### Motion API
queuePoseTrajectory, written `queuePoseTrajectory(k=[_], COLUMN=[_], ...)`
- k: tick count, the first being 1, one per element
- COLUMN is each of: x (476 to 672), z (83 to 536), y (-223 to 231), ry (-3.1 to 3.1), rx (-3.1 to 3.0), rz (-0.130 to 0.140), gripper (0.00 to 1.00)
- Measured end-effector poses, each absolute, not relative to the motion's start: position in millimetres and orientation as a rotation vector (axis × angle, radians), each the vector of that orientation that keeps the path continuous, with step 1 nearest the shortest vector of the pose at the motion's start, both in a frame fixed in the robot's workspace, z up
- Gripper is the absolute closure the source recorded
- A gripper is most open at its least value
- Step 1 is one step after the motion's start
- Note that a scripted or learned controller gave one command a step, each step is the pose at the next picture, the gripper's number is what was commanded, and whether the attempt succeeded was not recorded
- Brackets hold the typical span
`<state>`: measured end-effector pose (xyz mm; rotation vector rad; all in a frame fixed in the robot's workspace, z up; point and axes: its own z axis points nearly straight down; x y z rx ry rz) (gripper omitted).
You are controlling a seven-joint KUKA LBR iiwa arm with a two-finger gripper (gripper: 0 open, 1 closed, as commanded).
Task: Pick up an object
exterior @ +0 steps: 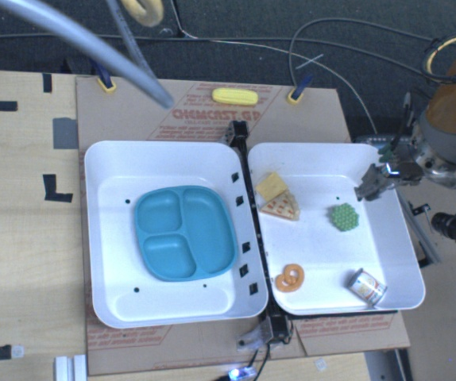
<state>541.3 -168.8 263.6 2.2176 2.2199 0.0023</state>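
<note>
Bench (pixel 21 236) is light wood w/ black tape marks, and a cardboard sheet (pixel 204 113) sits flat on it. On the cardboard: two white bins touching side by side. Right bin (pixel 391 236) has its far right rim right under the jaws, left bin (pixel 105 213) is well off to their left. Yellow banana-ish thing (pixel 234 97) lies on the cardboard behind the bins, up-left of the jaws.

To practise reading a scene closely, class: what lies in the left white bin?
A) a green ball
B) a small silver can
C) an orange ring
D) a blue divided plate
D: the blue divided plate lies in the left bin, while the green ball, silver can and orange ring all sit in the right bin.
</note>
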Motion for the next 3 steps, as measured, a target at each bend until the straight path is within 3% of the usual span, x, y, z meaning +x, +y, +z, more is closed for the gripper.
queuePoseTrajectory(k=[3], x=[595.1], z=[252], y=[-14], ry=[2.227], rx=[2.217], rz=[-0.001], gripper=[1.00])
